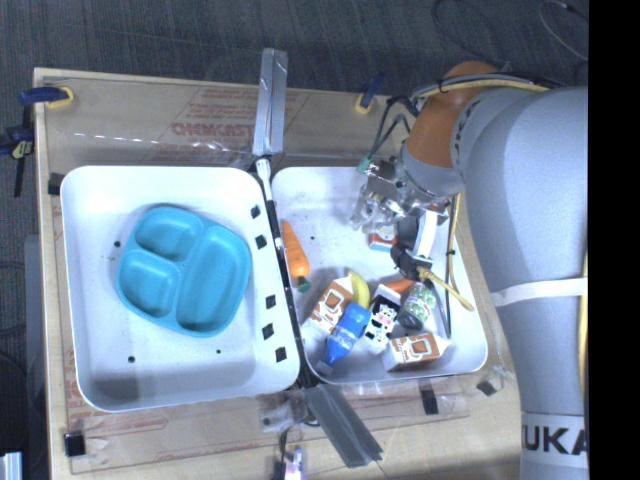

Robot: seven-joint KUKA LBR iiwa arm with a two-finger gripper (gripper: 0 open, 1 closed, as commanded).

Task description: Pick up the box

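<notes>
Several small cartons lie in the right bin (330, 203). A brown and white box (328, 308) rests near the bin's middle divider, and a similar box (415, 350) sits at the front right corner. A third small orange and white box (383, 237) lies partly hidden just below my gripper (376, 208). The gripper hangs low over the back right part of the right bin, with the orange band of the wrist behind it. Whether it touches the small box under it cannot be made out.
An orange carrot (294, 253) lies along the divider. A banana (358, 288), a blue bottle (345, 333), a cow-patterned carton (380, 323) and a green can (421, 304) crowd the front of the right bin. A blue sectioned plate (185, 268) sits in the left bin (90, 368).
</notes>
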